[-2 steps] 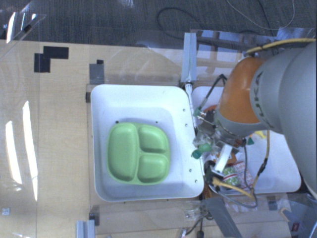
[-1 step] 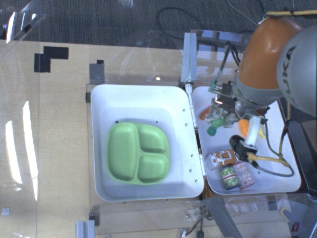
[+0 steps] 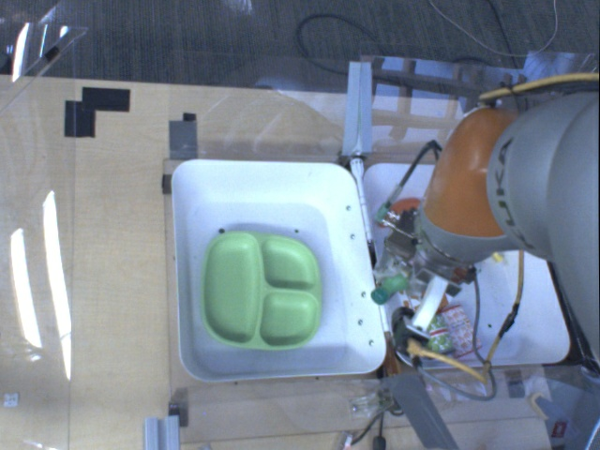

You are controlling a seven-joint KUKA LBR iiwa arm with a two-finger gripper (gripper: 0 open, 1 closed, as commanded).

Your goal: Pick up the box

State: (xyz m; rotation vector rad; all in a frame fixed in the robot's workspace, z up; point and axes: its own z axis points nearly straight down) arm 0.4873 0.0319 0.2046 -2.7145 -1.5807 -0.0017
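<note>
- Just one camera here, mounted up above the bench [image 3: 94, 251] and looking down at a bit of a slant, not dead straight overhead.
- Using the left white bin [image 3: 272, 181] as the anchor: it sits pretty much mid-frame, with the green divided tray [image 3: 262, 289] inside it in plain sight.
- Above that bin in the frame you get dark floor [image 3: 187, 17] with cables, so the camera faces toward the bench's far edge.
- To the bin's right, the arm [image 3: 525, 176] comes in big and close to the lens, covering most of the right white bin [image 3: 544, 336].
- It's a medium-range shot, taking in both bins.
</note>
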